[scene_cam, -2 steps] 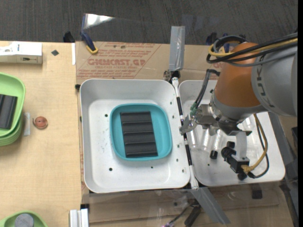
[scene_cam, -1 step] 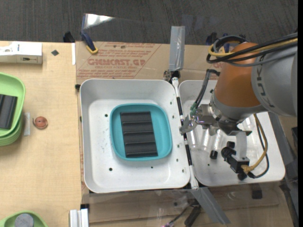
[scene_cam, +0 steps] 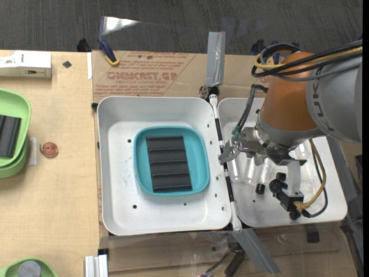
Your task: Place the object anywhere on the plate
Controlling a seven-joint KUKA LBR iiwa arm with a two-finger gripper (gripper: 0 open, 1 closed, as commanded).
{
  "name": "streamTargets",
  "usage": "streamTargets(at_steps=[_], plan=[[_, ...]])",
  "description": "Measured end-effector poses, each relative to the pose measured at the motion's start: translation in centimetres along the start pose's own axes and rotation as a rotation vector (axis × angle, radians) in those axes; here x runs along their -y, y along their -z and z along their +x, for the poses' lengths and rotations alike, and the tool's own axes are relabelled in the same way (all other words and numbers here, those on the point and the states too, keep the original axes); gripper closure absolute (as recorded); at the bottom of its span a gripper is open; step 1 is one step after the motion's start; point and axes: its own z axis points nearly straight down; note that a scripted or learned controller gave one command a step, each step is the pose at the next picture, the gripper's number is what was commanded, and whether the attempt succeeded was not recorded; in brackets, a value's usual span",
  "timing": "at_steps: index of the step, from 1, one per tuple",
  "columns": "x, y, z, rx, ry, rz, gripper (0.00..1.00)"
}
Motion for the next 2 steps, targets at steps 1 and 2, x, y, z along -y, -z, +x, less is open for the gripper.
streamTargets(at_steps=[1, 2], plan=[[0.00, 0.00, 0.00, 0.000, 0.000, 0.000, 0.00], [0.00, 0.00, 0.00, 0.000, 0.000, 0.000, 0.00]])
